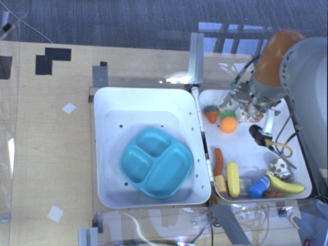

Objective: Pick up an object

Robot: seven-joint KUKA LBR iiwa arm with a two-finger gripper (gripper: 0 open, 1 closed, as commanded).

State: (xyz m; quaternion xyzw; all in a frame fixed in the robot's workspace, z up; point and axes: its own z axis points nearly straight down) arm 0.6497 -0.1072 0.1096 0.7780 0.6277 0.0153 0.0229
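Observation:
My gripper [245, 110] hangs low over the far part of the right bin [302, 160], under the grey arm with the orange band. Just left of it lie an orange ball [228, 125] with a green piece [226, 114] on its far side, and a red strawberry-like fruit [211, 115]. Nothing shows clearly between the gripper's tips. Along the near edge of this bin lie a red sausage [219, 160], a yellow corn cob [233, 178], a blue bottle [259, 186], a banana [285, 184] and a small spotted white object [280, 167].
The left bin [110, 137] holds a blue divided plate [156, 162]. A small yellow block [221, 184] sits by the corn, and a brown item [275, 193] lies under the banana. The bins' shared wall [201, 137] runs between them.

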